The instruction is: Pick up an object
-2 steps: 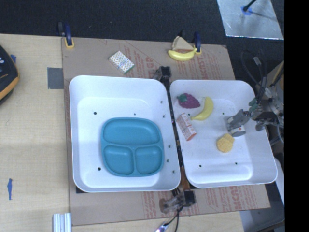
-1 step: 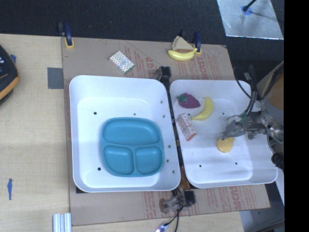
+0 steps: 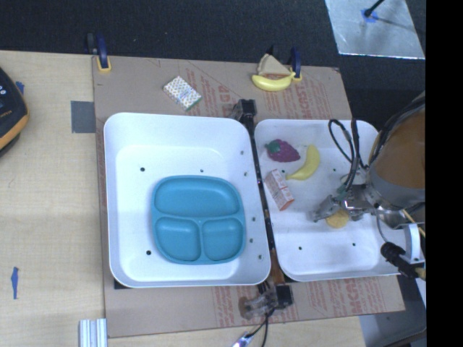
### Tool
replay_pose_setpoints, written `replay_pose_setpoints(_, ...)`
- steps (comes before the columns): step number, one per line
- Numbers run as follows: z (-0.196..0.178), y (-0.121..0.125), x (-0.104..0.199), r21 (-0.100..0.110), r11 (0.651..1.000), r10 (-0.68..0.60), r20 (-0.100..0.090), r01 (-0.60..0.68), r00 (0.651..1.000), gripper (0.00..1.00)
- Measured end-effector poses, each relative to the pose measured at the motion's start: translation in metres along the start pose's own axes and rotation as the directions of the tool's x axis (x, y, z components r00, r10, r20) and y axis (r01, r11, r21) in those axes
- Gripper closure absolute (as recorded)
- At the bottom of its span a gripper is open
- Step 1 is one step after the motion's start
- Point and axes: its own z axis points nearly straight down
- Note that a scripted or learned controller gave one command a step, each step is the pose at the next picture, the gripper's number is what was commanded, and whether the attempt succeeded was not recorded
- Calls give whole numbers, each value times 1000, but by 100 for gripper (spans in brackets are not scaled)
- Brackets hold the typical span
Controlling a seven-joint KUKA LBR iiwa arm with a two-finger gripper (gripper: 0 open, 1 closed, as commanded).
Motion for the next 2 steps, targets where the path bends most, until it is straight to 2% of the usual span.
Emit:
replay_pose_setpoints(1, -10, 0, -1, 0, 1000, -3, 2, 3, 1000, 100)
replay_pose_setpoints(2, -1, 28, 61, -3, 1000, -1, 1, 1, 1000, 100)
